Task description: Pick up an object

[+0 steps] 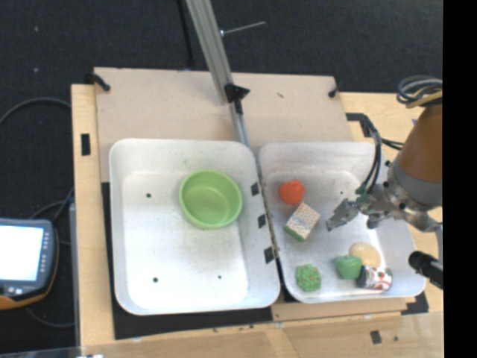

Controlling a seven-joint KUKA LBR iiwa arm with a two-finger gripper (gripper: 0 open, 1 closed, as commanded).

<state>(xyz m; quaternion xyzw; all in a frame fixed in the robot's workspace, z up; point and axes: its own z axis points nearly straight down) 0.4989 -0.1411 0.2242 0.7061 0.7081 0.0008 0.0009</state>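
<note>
Hand [344,216] hangs low over the right bin [320,159], near its right wall, with the grey arm and its orange band [425,151] reaching in from the right edge of the bench [358,334]. The dark fingers point toward the bin's middle; whether they are spread or closed cannot be told, and nothing shows between them.

Just beside the fingertips, toward the bin's middle, lies a speckled block with a green end [302,221]. An orange-red ball [292,192] sits near it, closer to the far wall. Along the near wall lie a green knobbly ball [308,276], a green lump [347,266], a pale round piece [364,252] and a small can with red markings [375,278], the last three crowded together in the near right corner. No writing on the can is legible.

The left bin [134,274] carries a green bowl [211,198], upright, toward its far right part.

The bench is light wood with a brown board [164,107] at the back. A metal rail [209,36] slants over the far edge. A handheld screen unit [24,259] lies off the left side, on dark floor.
</note>
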